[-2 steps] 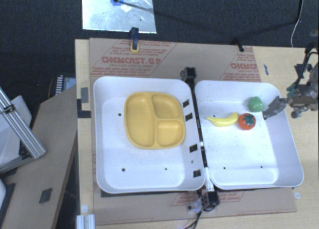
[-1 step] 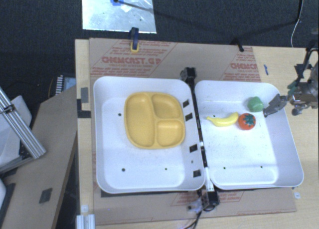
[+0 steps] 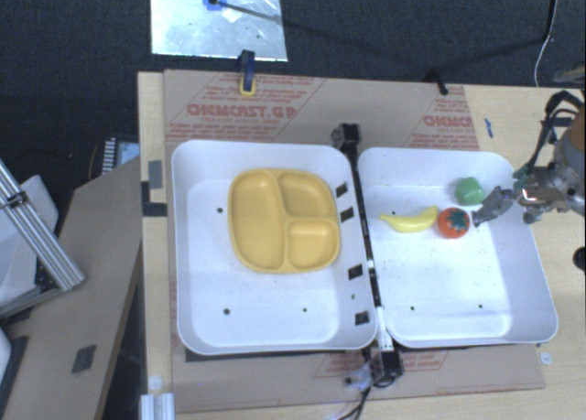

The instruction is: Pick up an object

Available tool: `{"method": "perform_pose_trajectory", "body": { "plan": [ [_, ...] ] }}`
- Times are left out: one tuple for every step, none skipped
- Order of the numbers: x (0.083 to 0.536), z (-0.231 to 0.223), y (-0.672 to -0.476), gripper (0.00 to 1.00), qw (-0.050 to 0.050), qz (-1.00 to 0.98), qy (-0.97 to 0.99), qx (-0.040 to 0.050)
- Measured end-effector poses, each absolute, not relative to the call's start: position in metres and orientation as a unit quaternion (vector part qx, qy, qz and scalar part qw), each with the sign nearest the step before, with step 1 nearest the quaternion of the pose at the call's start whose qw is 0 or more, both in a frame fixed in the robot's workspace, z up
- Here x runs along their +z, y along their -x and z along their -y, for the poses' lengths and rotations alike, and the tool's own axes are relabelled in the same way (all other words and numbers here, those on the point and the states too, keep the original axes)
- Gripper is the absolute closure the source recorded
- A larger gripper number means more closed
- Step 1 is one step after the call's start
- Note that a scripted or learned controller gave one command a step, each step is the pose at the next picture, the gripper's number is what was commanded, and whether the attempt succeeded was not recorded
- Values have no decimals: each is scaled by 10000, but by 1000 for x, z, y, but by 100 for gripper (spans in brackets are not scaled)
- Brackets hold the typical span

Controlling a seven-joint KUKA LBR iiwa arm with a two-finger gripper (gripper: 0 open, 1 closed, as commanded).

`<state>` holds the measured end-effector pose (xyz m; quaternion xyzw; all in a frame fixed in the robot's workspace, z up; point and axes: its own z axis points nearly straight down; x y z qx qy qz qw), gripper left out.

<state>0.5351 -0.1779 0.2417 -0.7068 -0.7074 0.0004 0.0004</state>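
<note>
The right bin (image 3: 513, 317) holds a yellow toy banana (image 3: 409, 220), a red tomato-like ball (image 3: 452, 222) touching the banana's right end, and a small green object (image 3: 470, 190) just behind them. My gripper (image 3: 505, 211) hangs over the bin's right side, just right of the red ball. Its fingers are open, with nothing between them. One fingertip (image 3: 482, 212) is close to the red ball.
The left bin (image 3: 197, 226) holds a yellow divided plate (image 3: 282, 220). A black hinged divider (image 3: 360, 235) runs between the two bins. The front half of the right bin is bare white floor. The arm's wrist (image 3: 563, 166) stands above the right bin's right rim.
</note>
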Motion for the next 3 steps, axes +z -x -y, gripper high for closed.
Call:
{"method": "perform_pose_trajectory", "body": {
  "plan": [
    [179, 174, -534, 0, 16, 7074, 7068, 7],
    [117, 170, -535, 0, 8, 7072, 7070, 1],
    [131, 171, -536, 100, -18, 7070, 7072, -7]
  ]
}}
